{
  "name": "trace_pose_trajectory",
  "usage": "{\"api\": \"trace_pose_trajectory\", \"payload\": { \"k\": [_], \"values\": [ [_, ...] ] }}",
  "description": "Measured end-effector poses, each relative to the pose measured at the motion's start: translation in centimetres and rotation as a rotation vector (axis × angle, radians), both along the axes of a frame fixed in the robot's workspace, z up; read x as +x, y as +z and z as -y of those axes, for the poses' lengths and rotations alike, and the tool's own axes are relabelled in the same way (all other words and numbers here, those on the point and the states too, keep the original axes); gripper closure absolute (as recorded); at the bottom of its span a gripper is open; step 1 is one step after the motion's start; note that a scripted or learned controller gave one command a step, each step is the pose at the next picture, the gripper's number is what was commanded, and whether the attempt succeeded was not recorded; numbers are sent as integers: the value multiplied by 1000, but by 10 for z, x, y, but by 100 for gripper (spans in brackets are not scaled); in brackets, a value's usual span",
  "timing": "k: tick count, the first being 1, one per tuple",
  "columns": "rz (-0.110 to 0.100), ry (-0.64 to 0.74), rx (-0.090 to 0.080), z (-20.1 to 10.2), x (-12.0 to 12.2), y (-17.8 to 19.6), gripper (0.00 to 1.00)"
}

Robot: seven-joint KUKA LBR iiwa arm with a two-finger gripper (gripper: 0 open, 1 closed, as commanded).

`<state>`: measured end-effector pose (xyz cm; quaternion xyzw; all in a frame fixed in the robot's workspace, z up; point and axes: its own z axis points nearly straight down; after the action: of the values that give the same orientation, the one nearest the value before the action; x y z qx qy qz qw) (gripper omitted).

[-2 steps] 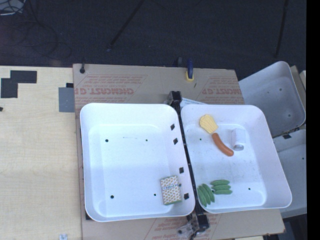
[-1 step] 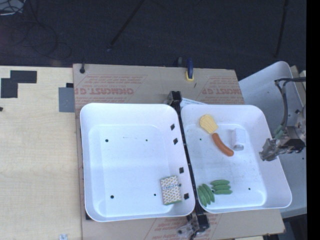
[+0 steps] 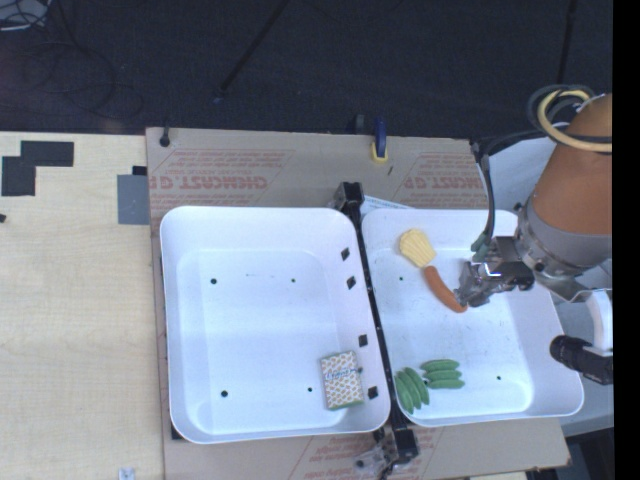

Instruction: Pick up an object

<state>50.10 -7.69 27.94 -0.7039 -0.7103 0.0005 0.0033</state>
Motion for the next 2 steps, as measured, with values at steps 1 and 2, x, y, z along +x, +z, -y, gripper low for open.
{"api": "trace_pose_trajectory", "payload": {
  "k": [1, 2],
  "values": [
    [9, -11, -7, 52, 39, 50, 100],
    [0, 4, 1, -76, 53, 26, 100]
  ]
}}
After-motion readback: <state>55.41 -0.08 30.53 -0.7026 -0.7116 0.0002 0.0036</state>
